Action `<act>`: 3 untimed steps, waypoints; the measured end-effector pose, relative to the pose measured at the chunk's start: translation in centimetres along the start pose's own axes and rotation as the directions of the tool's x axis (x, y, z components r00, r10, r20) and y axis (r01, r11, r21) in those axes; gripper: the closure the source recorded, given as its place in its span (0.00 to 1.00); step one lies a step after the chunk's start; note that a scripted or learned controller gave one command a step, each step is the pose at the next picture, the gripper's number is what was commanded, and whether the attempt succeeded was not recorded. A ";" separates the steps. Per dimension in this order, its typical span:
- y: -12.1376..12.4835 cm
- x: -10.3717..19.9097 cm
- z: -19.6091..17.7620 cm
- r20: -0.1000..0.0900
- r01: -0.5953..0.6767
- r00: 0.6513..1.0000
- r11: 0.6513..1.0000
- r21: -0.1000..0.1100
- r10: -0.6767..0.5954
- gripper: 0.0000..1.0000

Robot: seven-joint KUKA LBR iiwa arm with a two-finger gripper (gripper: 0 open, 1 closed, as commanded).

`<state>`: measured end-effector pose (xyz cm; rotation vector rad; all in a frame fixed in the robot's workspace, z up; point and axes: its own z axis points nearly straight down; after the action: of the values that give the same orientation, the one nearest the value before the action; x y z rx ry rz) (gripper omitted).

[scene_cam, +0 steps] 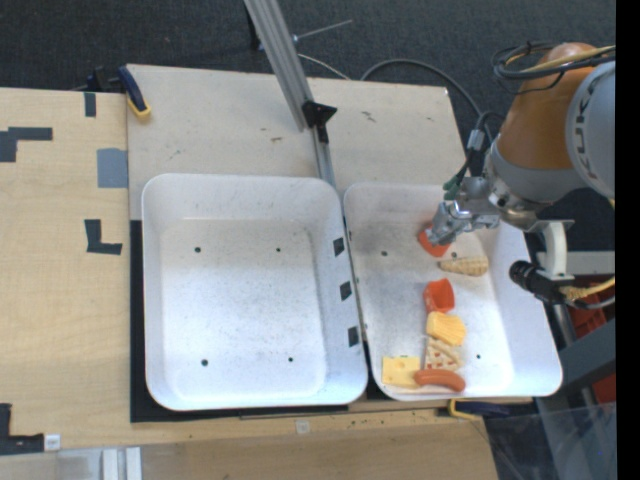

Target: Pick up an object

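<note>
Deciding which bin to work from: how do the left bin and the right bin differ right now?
The right bin has small objects lying in it, among them a red piece, a yellow block and a tan piece; no such items are visible in the left bin. The end effector hangs over the right bin, not the left bin. Both are shallow, white and speckled.

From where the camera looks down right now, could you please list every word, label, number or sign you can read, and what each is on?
"KU": pale letters, cut off at the picture's edge, on the grey and orange robot arm; likely the start of the maker's name.
Dark tape shapes on the pale wooden board: plain marks that carry no text.
The two shallow white plastic bins bear no readable text.
</note>
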<state>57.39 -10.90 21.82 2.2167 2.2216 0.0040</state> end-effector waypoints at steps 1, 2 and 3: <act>0.1 0.0 -5.1 0.001 0.000 1.000 1.000 -0.001 0.000 1.00; 1.6 4.1 -3.9 -0.001 0.003 1.000 1.000 0.006 -0.003 1.00; 3.2 9.8 -3.9 -0.002 0.005 1.000 1.000 0.005 -0.005 1.00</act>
<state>60.51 -1.12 25.76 2.2146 2.2299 0.0006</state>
